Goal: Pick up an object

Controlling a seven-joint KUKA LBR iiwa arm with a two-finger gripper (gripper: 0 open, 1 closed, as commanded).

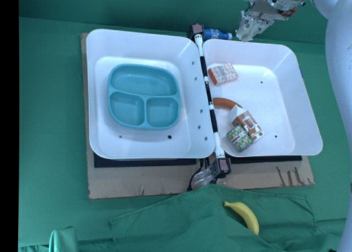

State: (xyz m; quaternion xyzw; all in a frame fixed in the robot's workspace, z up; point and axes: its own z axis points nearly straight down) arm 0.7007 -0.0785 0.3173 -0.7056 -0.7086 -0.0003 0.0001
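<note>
My gripper [246, 32] hangs above the far rim of the right bin [286, 97], well up from its floor. Nothing sits between its fingers that I can make out. In the right bin lie an orange and white carton [223, 73] near the far left, a brown sausage [226, 103] in the middle left, and two small cartons at the near left: an orange and white one [247, 122] and a green one [238, 137]. A blue bottle [216, 34] lies just behind the bins, left of the gripper.
The left bin [99, 130] holds a teal divided plate [144, 96]. A black and white divider [208, 91] runs between the bins. A yellow banana [245, 214] lies on green cloth in front of the bench. The arm [338, 80] comes down the right side.
</note>
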